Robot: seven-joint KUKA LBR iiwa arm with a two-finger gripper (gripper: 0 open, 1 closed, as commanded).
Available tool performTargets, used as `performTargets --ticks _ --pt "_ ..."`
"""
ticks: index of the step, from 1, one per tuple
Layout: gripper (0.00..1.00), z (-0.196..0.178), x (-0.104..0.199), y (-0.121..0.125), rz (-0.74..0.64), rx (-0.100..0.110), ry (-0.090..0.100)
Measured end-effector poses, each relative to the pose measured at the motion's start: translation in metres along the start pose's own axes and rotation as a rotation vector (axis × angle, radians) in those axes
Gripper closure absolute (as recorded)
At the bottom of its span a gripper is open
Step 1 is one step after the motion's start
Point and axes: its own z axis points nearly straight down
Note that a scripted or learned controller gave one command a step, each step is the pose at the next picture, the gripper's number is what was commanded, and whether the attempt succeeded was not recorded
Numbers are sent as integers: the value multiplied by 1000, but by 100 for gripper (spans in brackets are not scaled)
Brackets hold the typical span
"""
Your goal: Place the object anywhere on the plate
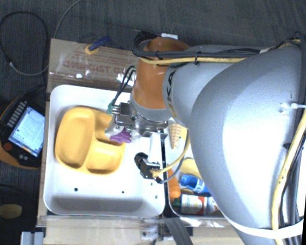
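A yellow divided plate (78, 138) lies in the left white bin (101, 201), toward its left side. A small purple object (120, 137) hangs at the plate's right edge, over the rim of its nearer compartment. My gripper (121, 131) points down from the orange wrist band and is shut on the purple object, which shows between the fingertips. The big grey arm covers most of the right half of the view.
The right bin holds a waffle-patterned cone (176, 133), a blue-capped bottle (193, 182), a labelled can (196, 204) and an orange item (173, 189). A black cable clip (144, 165) hangs off the arm above the left bin. Bare white bin floor lies in front of the plate.
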Motion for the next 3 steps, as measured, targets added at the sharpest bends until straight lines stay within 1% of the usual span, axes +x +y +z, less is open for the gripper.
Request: performTargets --ticks 1,2,3 --pt "100 -61 10 80 132 -3 0" --pt "100 57 -20 79 89 -1 1" --pt "100 66 -4 27 -237 -36 2"
